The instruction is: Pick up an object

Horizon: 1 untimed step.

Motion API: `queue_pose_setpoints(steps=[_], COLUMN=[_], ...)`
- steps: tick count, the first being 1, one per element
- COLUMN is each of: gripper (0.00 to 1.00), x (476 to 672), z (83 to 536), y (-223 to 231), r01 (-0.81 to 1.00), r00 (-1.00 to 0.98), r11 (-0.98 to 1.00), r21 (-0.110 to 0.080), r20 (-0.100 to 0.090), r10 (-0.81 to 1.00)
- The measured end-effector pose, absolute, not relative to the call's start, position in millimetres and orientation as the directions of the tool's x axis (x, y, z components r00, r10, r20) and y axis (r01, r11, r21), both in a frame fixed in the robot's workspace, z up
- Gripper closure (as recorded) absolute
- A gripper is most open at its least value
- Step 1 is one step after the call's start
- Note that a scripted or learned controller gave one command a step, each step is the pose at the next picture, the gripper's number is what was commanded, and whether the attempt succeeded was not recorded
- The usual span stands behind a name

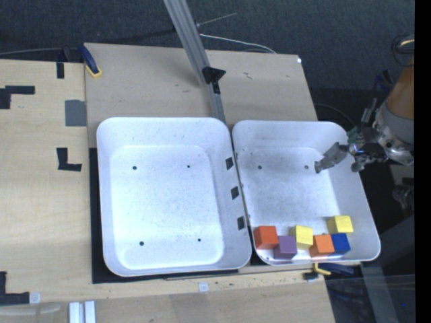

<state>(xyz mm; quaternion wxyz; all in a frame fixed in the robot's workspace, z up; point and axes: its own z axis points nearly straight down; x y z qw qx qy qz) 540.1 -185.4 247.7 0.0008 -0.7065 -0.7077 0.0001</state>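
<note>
my fingers [331,159] hung at the right bin's [283,136] right rim, mid-right of the frame; i could not tell their spread. the coloured blocks [303,239] sat clustered at lower right, well apart.

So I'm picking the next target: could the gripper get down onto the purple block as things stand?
Probably, but tightly. The gripper hangs over the right bin, with open floor between. The purple block touches the orange block and sits near the rim.

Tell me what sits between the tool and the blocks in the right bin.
Nothing: in the camera view, bare white bin floor separates the tool from the blocks clustered along the near wall.
</note>
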Motion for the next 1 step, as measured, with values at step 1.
queue_pose_setpoints(steps=[1], gripper=[0.0], x=[552.4], z=[330.8], y=[-197.7], r01=[1.0], r00=[-0.002], r11=[0.002], r21=[0.008], r20=[-0.003], r10=[1.0])
